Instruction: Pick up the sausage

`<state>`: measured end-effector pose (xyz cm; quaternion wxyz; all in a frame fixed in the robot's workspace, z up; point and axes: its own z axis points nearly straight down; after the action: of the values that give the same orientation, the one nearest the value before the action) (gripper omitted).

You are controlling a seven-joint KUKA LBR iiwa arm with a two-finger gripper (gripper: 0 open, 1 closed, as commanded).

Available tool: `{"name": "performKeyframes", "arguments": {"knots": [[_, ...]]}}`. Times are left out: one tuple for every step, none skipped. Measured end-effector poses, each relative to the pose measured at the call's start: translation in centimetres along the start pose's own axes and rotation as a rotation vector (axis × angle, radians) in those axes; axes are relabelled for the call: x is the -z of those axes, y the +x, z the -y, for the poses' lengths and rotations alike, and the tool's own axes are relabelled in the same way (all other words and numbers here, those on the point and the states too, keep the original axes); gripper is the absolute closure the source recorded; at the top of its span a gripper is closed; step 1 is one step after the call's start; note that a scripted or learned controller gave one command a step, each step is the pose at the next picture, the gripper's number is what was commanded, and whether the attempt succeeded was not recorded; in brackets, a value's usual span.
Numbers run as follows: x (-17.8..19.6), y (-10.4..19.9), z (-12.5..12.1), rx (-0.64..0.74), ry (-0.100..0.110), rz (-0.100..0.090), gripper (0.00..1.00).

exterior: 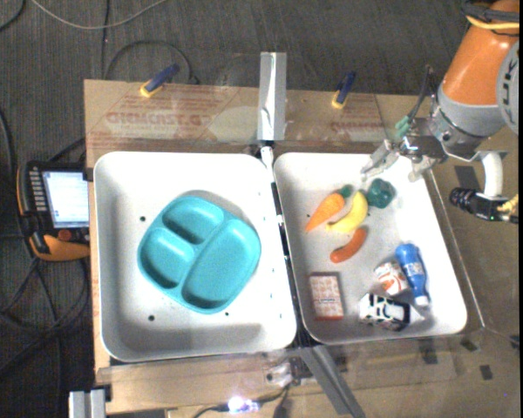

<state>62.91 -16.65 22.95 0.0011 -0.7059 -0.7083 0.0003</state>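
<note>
The sausage (349, 244) lies in the right bin (449, 259), just below the banana (352, 213) and carrot (324, 210) (a toy, I'd guess: light, smooth, maybe slippery). Across its narrow middle looks the best hold. The tool (385, 157) hovers over the bin's far edge, fingers apart, holding nothing.

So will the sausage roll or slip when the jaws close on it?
Probably. The sausage looks rounded, glossy and slightly curved, so it may roll or squirt sideways. It seems a light, stiff toy, lying free below the banana, so a nudge could shift it.
</note>
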Motion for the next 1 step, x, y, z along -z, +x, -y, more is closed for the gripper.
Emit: {"name": "performKeyframes", "arguments": {"knots": [[-9.57,3.54,8.42,0.083,0.002,-0.001,0.0]]}}
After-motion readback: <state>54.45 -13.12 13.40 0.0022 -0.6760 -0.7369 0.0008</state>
